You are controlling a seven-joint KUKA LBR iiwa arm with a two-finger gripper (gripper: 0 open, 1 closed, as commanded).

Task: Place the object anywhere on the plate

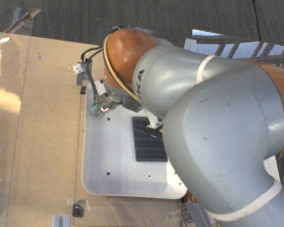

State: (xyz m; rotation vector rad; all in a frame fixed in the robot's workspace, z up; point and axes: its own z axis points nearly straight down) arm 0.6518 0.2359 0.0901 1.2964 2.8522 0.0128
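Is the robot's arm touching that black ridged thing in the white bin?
Cannot tell. In the camera view the arm covers the upper right end of the black ridged thing in the white bin, hiding any contact or gap.

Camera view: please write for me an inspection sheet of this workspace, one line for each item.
Surface: a wooden bench carries a shallow white bin; the arm covers its right part.
Job's things: a black ribbed rectangular piece lies flat in the bin; I cannot tell whether it is the plate or the object.
Clutter: a small dark block lies on the bench below the bin.
Grippers: the jaws are hidden under the arm; state cannot be told.
Cables: black and yellow cables run along the orange wrist band.
Surroundings: dark carpet lies beyond the bench.
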